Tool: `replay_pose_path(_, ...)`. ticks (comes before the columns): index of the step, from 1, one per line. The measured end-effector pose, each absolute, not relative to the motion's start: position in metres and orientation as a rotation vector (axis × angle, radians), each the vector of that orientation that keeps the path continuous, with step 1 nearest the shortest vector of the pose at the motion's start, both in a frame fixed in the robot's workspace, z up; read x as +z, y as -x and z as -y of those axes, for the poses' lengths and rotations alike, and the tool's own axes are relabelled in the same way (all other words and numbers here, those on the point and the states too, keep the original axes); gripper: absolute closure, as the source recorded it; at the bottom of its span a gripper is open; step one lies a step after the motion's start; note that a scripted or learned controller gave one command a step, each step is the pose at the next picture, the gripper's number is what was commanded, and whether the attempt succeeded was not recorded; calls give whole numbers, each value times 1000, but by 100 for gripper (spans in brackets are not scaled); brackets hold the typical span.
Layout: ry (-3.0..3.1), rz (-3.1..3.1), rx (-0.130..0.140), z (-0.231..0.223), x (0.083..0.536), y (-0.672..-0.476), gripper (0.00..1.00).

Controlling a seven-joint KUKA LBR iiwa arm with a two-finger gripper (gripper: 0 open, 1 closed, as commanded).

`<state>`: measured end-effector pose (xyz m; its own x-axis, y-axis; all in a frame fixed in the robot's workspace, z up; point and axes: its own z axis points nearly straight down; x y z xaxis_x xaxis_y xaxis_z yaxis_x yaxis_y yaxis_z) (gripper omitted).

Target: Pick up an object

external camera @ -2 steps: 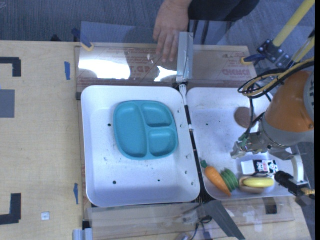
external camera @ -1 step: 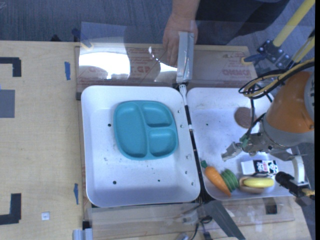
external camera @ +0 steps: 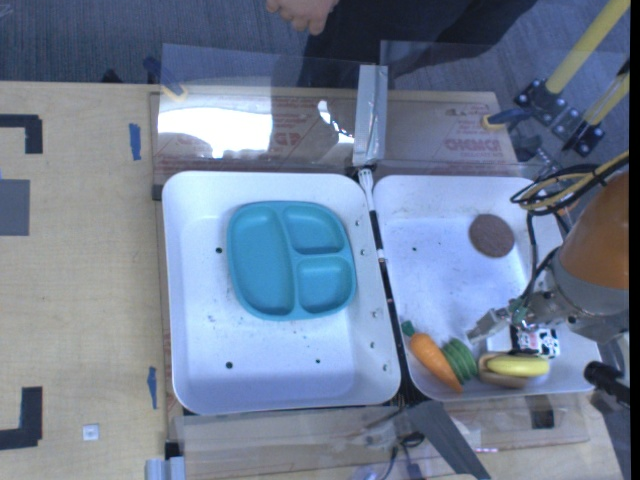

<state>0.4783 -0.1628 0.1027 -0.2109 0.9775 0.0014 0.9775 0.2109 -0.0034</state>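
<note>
**Gripper low over the toy food, right bin**

Fingers: open or closed, impossible to tell. Gripper (external camera: 515, 326) low in the right bin's (external camera: 430, 228) near corner, just above a yellow banana (external camera: 515, 367). Beside it, green piece (external camera: 461, 359) and carrot (external camera: 433, 357). Probably light, stiff, smooth plastic; best pinched across the banana's narrow middle. Brown disc (external camera: 492, 235) well apart; teal plate (external camera: 291, 259) in the left bin.
</note>
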Motion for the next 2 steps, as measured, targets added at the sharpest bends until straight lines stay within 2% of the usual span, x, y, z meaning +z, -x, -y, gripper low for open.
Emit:
replay_pose_path(1,2432,1999,-12,98,88,-483,0)
replay_pose_path(2,2427,2003,-7,125,87,-521,0)
